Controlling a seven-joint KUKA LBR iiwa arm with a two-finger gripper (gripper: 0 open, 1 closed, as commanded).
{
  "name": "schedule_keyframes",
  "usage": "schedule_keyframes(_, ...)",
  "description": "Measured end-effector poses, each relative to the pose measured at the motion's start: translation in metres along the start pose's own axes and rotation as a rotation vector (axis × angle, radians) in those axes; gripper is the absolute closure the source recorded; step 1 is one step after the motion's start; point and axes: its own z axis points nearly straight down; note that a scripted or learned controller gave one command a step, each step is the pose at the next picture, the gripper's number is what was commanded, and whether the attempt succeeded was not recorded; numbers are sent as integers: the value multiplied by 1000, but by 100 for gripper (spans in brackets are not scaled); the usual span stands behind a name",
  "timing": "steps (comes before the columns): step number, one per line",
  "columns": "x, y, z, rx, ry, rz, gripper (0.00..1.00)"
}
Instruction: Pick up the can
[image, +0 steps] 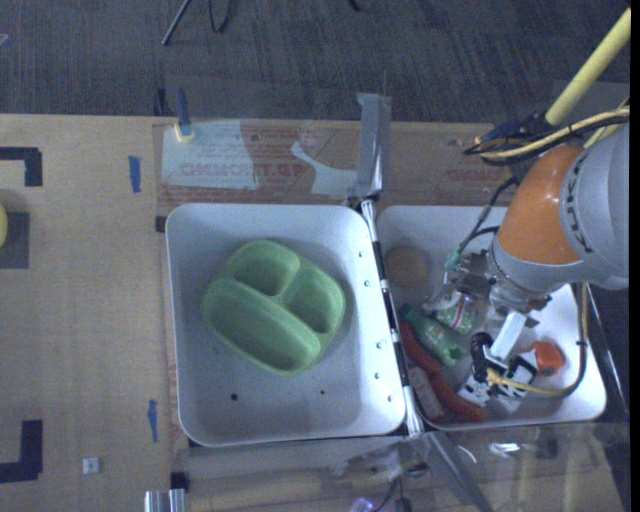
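The can (458, 316), with a pale label printed in green and red, lies in the right bin (592, 392) near its middle. My gripper (456, 292) is low over the can, right at its upper end, with the grey and orange wrist behind it to the right. Much of the can's upper end is hidden under the gripper.
In the right bin a green packet (432, 336), two red pepper-like pieces (442, 384), a tan round disc (405, 266) and an orange item (547, 355) crowd around the can. The left bin (190, 400) holds a green divided plate (273, 305).
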Motion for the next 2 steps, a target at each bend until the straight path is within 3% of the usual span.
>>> schedule_keyframes(1,0,0,-9,1,0,2,100)
schedule_keyframes(2,46,-14,-130,0,-1,76,100)
